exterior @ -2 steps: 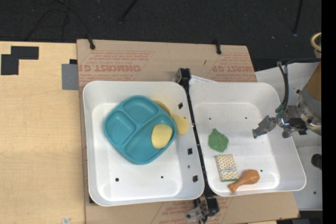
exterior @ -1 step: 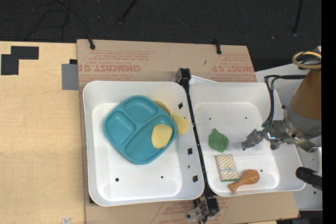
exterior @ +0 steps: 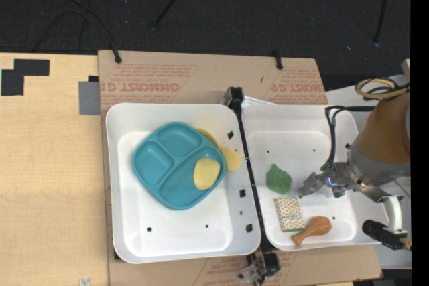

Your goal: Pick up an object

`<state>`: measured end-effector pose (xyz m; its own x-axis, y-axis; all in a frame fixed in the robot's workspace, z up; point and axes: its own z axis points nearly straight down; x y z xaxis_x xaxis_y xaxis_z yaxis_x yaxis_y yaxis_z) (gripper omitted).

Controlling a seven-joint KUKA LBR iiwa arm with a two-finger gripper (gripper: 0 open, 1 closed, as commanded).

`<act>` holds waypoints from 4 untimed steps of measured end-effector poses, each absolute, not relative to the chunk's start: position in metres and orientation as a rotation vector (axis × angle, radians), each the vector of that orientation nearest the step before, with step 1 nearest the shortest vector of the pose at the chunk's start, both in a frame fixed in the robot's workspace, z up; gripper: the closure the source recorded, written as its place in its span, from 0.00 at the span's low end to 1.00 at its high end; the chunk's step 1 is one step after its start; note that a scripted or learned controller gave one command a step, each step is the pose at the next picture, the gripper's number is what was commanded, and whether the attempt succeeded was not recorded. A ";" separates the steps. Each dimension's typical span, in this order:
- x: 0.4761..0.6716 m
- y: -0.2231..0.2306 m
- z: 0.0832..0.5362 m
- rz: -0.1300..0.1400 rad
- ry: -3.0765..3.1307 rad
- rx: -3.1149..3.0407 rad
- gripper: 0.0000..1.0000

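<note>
Step in hand: we read this as the approach, before any grasp; nothing sits between the fingers of the two-finger gripper [exterior: 315, 185]
Candidate object: the crumpled green soft lump [exterior: 278, 179] lies in the right shallow white bin [exterior: 295, 144], just beside the gripper tip at its 9 o'clock
Other objects, right bin: a small patterned flat packet [exterior: 289, 213] at 6 o'clock of the green lump; an orange drumstick-shaped toy [exterior: 312, 229] at 4 o'clock of the packet, touching or nearly touching it
Left bin: the left shallow white bin [exterior: 127, 224] bears a teal compartment plate [exterior: 171, 164]; a pale yellow rounded piece [exterior: 207, 173] rests on the plate at its 3 o'clock edge
Next move: we judge that the tip must travel toward 9 o'clock, centre over the green lump, descend, then close
Arm pose: the grey arm with orange band [exterior: 385, 137] enters from 3 o'clock, wrist low over the right bin, tool pointing toward 9 o'clock
Gripper state: we cannot tell whether the fingers are spread or pressed together; the tip is too small and blurred
</note>
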<state>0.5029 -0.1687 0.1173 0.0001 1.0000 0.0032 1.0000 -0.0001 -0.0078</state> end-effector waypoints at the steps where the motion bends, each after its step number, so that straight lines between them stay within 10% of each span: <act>1: 0.503 -0.168 0.087 0.002 -2.219 -2.221 0.00; 2: 0.503 -0.169 0.098 0.001 -2.214 -2.224 1.00; 4: 0.516 -0.159 0.190 -0.002 -2.225 -2.220 1.00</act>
<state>0.5161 -0.1593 0.1899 -0.0026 1.0000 0.0000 1.0000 0.0026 0.0021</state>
